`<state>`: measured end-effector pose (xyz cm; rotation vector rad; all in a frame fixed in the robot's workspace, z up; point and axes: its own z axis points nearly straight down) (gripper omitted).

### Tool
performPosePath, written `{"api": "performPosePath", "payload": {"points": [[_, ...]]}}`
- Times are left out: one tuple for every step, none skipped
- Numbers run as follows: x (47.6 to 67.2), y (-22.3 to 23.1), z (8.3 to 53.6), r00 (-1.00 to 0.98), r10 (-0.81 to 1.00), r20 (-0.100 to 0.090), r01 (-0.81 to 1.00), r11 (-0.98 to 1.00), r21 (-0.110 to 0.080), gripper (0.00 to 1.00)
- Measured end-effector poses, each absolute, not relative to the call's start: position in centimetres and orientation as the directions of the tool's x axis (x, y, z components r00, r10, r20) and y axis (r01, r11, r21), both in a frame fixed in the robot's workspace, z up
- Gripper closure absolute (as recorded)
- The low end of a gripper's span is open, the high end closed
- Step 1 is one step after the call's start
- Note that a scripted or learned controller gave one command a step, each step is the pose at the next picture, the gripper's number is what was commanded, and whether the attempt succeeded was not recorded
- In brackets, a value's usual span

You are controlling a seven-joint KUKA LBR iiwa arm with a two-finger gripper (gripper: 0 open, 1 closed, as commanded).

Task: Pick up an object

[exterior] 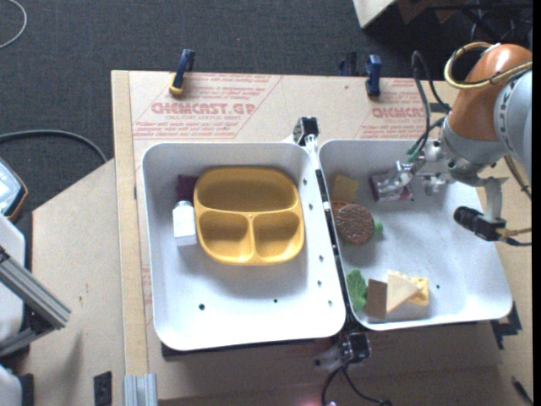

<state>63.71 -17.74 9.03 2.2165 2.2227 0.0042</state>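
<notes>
- Gripper: shiny metal, blocky, low over the right bin, up and to the right of the round patty. Apart or together: cannot tell at this angle. Nothing seen clamped.
- Arm: grey casing with a glossy orange band, entering from the right of the patty; a black cylinder juts from it, level with the patty.
- Round patty: brown, disc-shaped, rough speckled top, lying against the right bin's left wall. Taken as reference for all items below.
- Tan slab: flat, squarish, smooth, just above the patty and touching it, left of the gripper.
- Green scrap: small, at the patty's right edge.
- Green leaf: ruffled, below the patty.
- Brown piece: flat, dark, angular, below the patty, beside the leaf.
- Yellow wedge: triangular, smooth, on a pale slab, below and right of the patty.
- Left bin: shallow white plastic with rounded corners, left of the patty.
- Yellow tray: matte plastic, rounded rectangle, three compartments, left of the patty.
- White block: small, boxy, touching the tray's far side from the patty.
- Dark purple item: partly hidden beside the tray's upper far corner; shape unclear.
- Board: pale sheet with red lettering, under both bins.
</notes>
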Motion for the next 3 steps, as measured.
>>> {"api": "performPosePath", "payload": {"points": [[64.0,-17.8,10.4,-0.003,1.0,-0.006,1.0,0.003,0.016,1.0],[64.4,-17.7,16.9,-0.001,1.0,-0.003,1.0,0.001,0.009,1.0],[64.5,-17.7,22.4,-0.001,1.0,-0.003,1.0,0.001,0.009,1.0]]}}
